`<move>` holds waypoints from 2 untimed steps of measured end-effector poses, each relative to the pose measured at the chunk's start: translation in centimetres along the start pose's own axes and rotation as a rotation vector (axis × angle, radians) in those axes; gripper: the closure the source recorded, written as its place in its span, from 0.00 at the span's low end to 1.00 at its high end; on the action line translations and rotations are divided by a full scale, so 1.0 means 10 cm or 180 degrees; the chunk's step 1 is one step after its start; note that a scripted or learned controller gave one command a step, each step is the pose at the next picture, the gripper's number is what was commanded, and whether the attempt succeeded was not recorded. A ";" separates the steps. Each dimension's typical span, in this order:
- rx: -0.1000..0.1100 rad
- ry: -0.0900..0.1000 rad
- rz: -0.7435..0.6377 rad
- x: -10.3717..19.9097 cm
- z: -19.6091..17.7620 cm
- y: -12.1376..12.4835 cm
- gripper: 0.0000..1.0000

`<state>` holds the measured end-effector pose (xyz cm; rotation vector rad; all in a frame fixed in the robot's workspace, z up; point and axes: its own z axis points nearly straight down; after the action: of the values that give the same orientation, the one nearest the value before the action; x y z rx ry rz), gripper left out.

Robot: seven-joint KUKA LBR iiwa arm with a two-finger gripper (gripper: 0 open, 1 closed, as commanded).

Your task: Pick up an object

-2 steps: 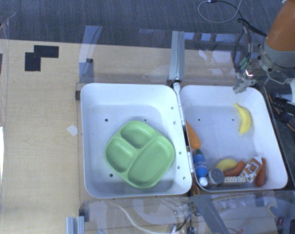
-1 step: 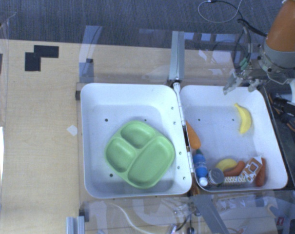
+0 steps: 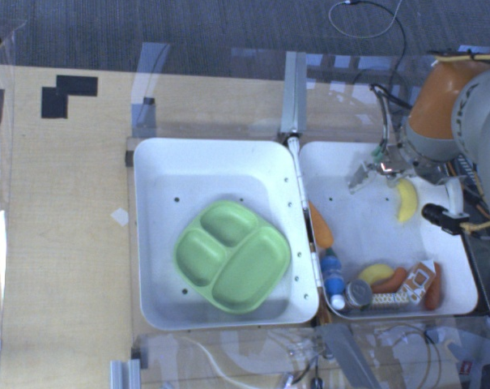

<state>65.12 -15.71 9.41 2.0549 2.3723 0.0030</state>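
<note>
My gripper [image 3: 372, 173] hangs over the back part of the right bin [image 3: 354, 217], open, with nothing between its fingers. A yellow banana [image 3: 405, 201] lies just right of it and slightly nearer, apart from the fingers. Along the bin's left wall lie an orange piece [image 3: 320, 228] and a blue bottle [image 3: 332, 274]. At the front of the bin sit a grey can [image 3: 359, 293], a yellow lemon-like fruit [image 3: 376, 273], a red sausage shape [image 3: 393, 281] and a small printed box [image 3: 419, 280].
The left bin [image 3: 164, 185] holds a green divided plate [image 3: 232, 256], tilted toward its front right. A metal divider [image 3: 291, 96] runs back from between the bins. Cables [image 3: 386, 96] hang near the arm's orange band [image 3: 439, 96].
</note>
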 end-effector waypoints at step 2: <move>-0.0023 -0.0008 -0.0118 -0.12 0.06 -0.15 0.00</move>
<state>63.78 -17.12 8.80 2.0063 2.4050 0.0089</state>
